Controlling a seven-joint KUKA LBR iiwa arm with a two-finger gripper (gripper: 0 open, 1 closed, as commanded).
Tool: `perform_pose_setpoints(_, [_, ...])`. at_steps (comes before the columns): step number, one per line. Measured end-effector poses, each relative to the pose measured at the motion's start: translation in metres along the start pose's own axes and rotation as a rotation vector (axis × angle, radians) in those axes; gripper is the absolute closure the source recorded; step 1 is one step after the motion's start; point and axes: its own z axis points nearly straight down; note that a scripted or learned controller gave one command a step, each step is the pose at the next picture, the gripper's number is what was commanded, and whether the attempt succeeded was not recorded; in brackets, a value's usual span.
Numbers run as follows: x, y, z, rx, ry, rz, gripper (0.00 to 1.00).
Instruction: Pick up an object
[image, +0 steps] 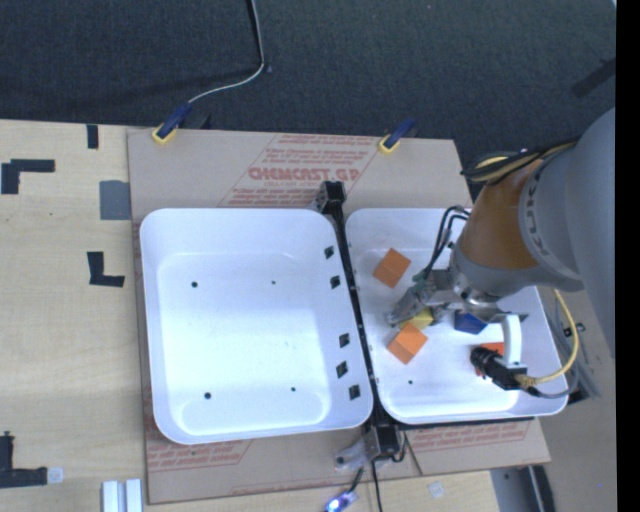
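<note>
A: Where's the arm (520, 225)?

B: Right side of frame, grey w/ orange band, reaching into the right bin (440, 400). Gripper (412, 308) sits low at centre-right, pointing left toward the divider btwn bins.

A: Fingers?

B: Metal tips look parted a little, but too blurred to judge how wide. Can't tell if anything's between them.

A: Objects?

B: All in the right bin. Upper orange block (392, 267) just above-left of the gripper, apart from it. Lower orange block (407, 343) just below the tips, near or touching; can't say which. Yellow piece (424, 319) right at the tips, partly hidden by them. Blue piece (468, 322) to the right, under the wrist.

A: Other bin?

B: Left bin (160, 300), centre-left, white, few dark dots on its floor.

A: Surroundings?

B: Both bins on a cardboard sheet (300, 170) w/ red print, clipped at the top edge. Wood bench (60, 350) at left w/ black tape marks. White cable (255, 50) runs down from top centre across the dark floor.
</note>
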Motion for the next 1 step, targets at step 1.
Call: perform_pose_setpoints(1, [0.0731,0.0228,-0.0951,-0.009,0.003,-0.009,1.0])
